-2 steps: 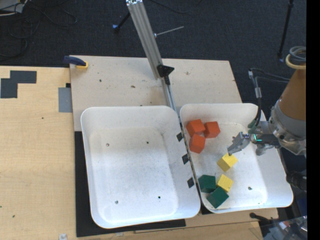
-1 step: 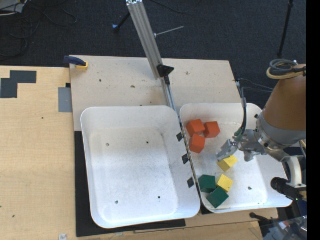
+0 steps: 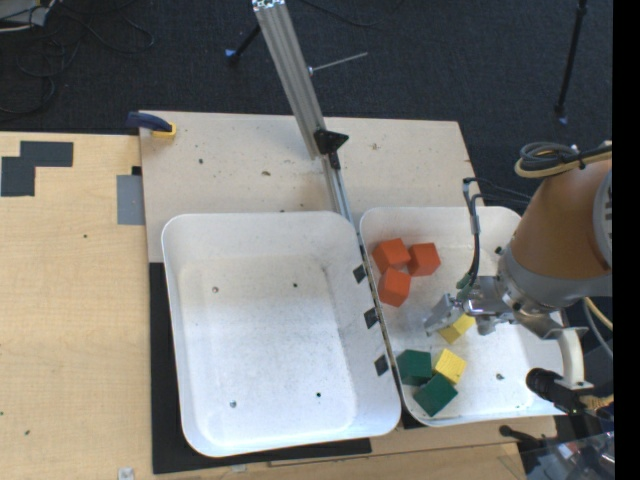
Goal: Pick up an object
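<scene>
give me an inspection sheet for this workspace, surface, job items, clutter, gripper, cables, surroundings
Surface: speckled pale wooden bench bearing two shallow white bins, left bin, right bin.
Job's things: in the right bin, three orange blocks, two green blocks, two yellow blocks.
Clutter: nothing seen.
Grippers: two-finger gripper low over the right bin, by a yellow block.
Cables: black cables on the dark floor.
Surroundings: slanted aluminium rail; blue clamp.

Pale bench [image 3: 400, 163] with two white bins, left [image 3: 200, 238] and right [image 3: 500, 398], side by side.
</scene>
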